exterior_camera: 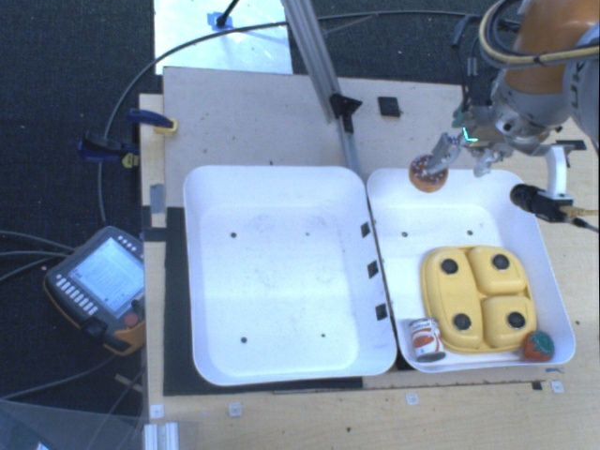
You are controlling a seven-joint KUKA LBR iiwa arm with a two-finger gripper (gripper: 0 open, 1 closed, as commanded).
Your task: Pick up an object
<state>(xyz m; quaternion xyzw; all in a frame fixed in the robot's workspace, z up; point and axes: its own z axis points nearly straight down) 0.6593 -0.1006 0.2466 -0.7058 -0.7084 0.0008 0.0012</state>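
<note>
Camera view, from above the tabletop: no brand name or writing can be read on any item. The small can carries an orange and white label, but its print is too small to make out, and the screen of the handheld pendant at the left edge is too blurred to read.

You will find the arm entering from the upper right, its orange band above the grey wrist. The gripper sits over the far rim of the right bin. A small round object, brown with an orange lower edge, the round brown piece, is at the tip of the nearer of the fingers, touching it or just below it. The second finger stands off to the right of it, so the fingers appear spread fairly wide, and the piece lies at one finger rather than clearly between the two. Whether it is lifted off the rim or resting on it cannot be told.

Further contents of the right bin: a yellow four-lobed block with a dark dot on each lobe, the can touching its near left corner, and a small red and green item in the near right corner.

The left bin lies just beside the right bin, their rims meeting.
</note>
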